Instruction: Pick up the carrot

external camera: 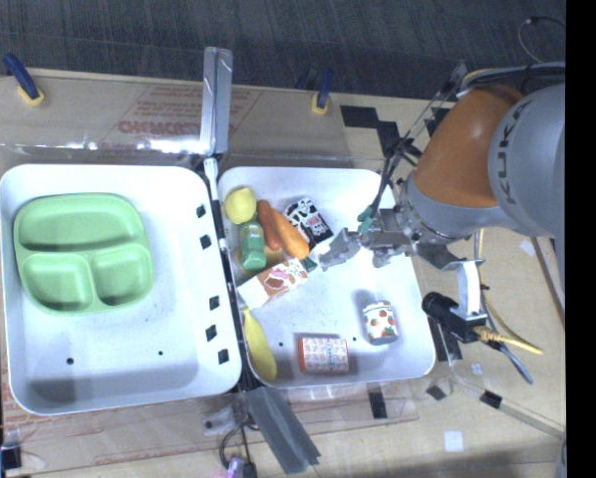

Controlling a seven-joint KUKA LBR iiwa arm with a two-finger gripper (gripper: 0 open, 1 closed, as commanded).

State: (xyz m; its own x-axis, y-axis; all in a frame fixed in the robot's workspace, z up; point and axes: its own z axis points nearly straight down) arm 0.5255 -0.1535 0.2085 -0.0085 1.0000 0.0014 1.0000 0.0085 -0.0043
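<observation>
The green tray (79, 252) sits in the left bin (39, 366), far left of the carrot and out of the way. The carrot (281, 229) lies in the right bin (418, 366), near its upper left corner. Its long axis runs at a slant, from upper left to lower right. Just left of the carrot are a yellow lemon (240, 205) above and a green piece (252, 247) below, both close against it. Below the carrot's lower end lies a small carton (278, 279), touching or nearly so. Just right of the carrot sits a black and white pack (307, 219). Further right of the carrot comes the gripper (336, 252), low over the bin floor. So the carrot lies left and a little up from the fingertips, near but apart. I cannot tell whether the fingers are open or closed, and nothing shows between them. Lower right of the carrot, well apart, stand a red can (322, 354) and a strawberry cup (380, 323). The crowding on both long sides looks like the main trouble.
</observation>
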